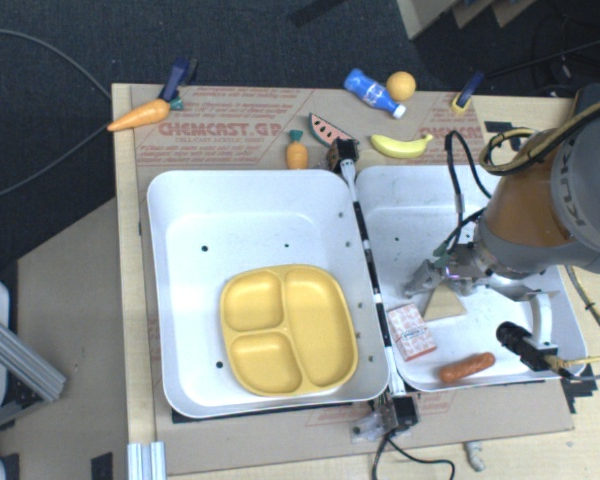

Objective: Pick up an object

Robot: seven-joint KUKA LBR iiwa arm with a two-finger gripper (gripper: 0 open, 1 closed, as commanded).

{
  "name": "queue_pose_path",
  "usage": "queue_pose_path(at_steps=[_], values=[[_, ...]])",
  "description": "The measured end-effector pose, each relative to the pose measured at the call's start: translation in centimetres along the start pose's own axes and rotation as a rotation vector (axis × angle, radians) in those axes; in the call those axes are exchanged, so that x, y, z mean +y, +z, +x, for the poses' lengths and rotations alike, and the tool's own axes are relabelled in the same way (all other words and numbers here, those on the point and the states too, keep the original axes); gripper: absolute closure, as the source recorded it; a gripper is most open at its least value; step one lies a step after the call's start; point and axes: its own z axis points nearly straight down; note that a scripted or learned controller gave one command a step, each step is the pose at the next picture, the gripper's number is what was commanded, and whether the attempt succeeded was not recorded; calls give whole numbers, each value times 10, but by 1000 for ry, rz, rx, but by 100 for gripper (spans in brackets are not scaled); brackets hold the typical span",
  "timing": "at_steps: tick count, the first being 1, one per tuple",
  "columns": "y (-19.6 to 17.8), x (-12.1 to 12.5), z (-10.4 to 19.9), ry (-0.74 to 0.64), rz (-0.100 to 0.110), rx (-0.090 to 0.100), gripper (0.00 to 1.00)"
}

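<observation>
My gripper (427, 280) hangs low in the right bin (410, 193), near its middle, with the grey and orange arm (540, 213) reaching in from the right. A tan wedge-shaped piece (445, 306) lies on the bin floor right below the gripper; whether it is touched is unclear. A small white carton with red print (411, 330) lies just in front of it by the bin's left wall. An orange-brown sausage (467, 368) rests at the front edge. The left bin (180, 208) holds a yellow divided plate (288, 328).
Behind the bins on the cardboard lie a carrot (140, 116), a watermelon slice (325, 128), a small orange fruit (297, 154), a banana (400, 146), a blue bottle (372, 93) and an orange ball (401, 85). Cables loop beside the arm at the back right.
</observation>
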Motion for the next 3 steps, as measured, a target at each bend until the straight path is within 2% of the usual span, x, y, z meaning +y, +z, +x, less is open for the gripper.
queue_pose_path(at_steps=[1, 2, 3], values=[[0, -15, 6, 1, 0, 0, 0], [-10, -15, 5, 2, -2, -2, 100], [-102, 36, 44, -2, -5, -1, 100]])
